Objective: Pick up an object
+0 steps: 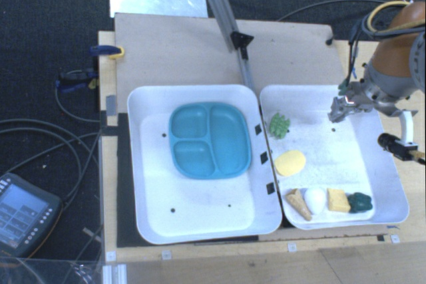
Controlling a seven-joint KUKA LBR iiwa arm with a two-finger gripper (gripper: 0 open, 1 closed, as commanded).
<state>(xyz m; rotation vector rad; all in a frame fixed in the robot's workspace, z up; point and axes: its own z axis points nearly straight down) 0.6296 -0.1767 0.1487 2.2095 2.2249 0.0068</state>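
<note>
Up at two o'clock in the right bin (383, 163), the hand (338, 111) hovers, its grip impossible to judge, well apart from the green toy (279, 124).

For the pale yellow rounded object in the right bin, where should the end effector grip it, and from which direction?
Probably from straight above, closing across the narrower width of the pale yellow rounded object. It lies flat and apart from the green leafy piece and the bottom row, though the bin wall sits close on its left.

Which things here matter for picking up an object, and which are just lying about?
For the job:
gripper
green leafy toy
yellow rounded piece
tan cone
white egg
yellow block
dark green piece

Lying about:
blue divided plastic tray
handheld control pendant
</note>
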